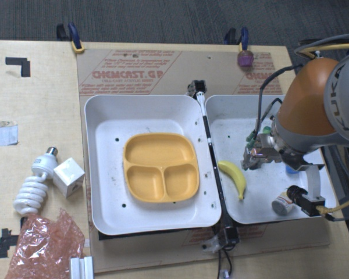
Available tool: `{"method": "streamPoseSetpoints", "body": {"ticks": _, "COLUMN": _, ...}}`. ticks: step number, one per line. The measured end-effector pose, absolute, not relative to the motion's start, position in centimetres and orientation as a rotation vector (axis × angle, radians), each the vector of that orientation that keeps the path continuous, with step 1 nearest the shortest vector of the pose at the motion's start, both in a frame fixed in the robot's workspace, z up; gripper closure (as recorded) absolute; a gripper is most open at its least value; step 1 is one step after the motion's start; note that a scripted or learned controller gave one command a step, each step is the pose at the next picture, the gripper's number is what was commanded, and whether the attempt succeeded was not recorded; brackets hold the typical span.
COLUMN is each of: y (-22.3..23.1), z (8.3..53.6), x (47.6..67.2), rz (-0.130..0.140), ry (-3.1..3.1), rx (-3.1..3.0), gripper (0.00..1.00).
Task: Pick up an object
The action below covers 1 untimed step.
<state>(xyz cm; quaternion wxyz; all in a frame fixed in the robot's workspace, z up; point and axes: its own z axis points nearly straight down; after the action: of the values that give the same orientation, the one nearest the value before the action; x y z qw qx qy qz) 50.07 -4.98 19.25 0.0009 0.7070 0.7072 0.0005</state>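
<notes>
The gripper (pixel 254 157) hangs over the right bin (pixel 232 118), a bit toward the 9 o'clock side of that bin. It is small and partly hidden under the arm (pixel 314 106), so I cannot tell if it is open or closed. Nothing can be seen between its tips. The arm is grey with a big orange part, and it comes in from 3 o'clock. Wires run along it.

Just at 7 o'clock from the gripper lies a yellow banana (pixel 234 178). It rests flat on the bin floor, near the wall between the two bins. It is close to the gripper but apart from it.

At 4 o'clock from the gripper, near the bin's lower edge, lies a small grey can (pixel 282 204) on its side. A little blue thing (pixel 291 169) peeks out under the arm at 3 o'clock; I cannot tell what it is.

The left bin (pixel 104 127) holds a yellow tray (pixel 161 167) with three parts. It sits flat in the middle.

Far at 9 o'clock, on the bench (pixel 35 109), there is a white twisty light bulb (pixel 35 185), a white cube (pixel 68 176) touching it, and a crinkly pink bag (pixel 43 246) below them. A purple thing (pixel 245 57) sits at 12 o'clock on the board.
</notes>
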Motion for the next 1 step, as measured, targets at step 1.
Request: {"method": "streamPoseSetpoints", "body": {"ticks": 1, "y": -4.99, "z": 19.25, "x": 50.07, "rz": 0.001, "ry": 2.220, "rx": 2.220, "gripper": 0.00}}
